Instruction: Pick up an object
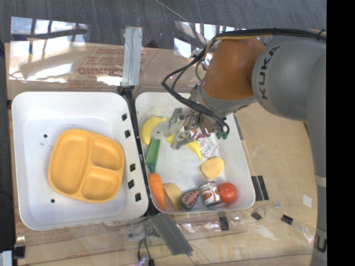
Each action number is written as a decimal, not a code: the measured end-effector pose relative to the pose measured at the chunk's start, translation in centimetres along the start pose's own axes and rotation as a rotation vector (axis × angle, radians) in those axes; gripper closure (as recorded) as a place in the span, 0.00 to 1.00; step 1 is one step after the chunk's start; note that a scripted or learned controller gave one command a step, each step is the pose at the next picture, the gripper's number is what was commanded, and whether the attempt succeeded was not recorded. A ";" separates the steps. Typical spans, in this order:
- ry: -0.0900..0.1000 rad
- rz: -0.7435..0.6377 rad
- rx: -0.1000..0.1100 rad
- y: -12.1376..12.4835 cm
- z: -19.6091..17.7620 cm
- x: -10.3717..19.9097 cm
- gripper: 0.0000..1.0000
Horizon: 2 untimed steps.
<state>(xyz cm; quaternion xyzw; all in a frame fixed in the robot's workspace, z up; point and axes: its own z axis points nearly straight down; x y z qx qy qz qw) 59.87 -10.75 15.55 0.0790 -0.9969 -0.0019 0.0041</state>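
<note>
Right bin [244, 165]: banana [150, 127], green veg [152, 154], carrot [157, 191], tomato [227, 193], misc. toy food. Left bin [22, 148]: yellow tray [86, 164]. Claw [178, 129] low by banana; open/closed can't tell. Step: approach. Next: settle on one item, grip, lift.

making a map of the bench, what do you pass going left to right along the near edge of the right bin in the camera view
orange toy carrot → pale yellow rounded toy piece → toy watermelon slice with red flesh and green rind → small red and white can → red toy tomato
</note>
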 end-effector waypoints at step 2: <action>-0.003 -0.531 0.003 -4.7 -2.2 6.0 1.00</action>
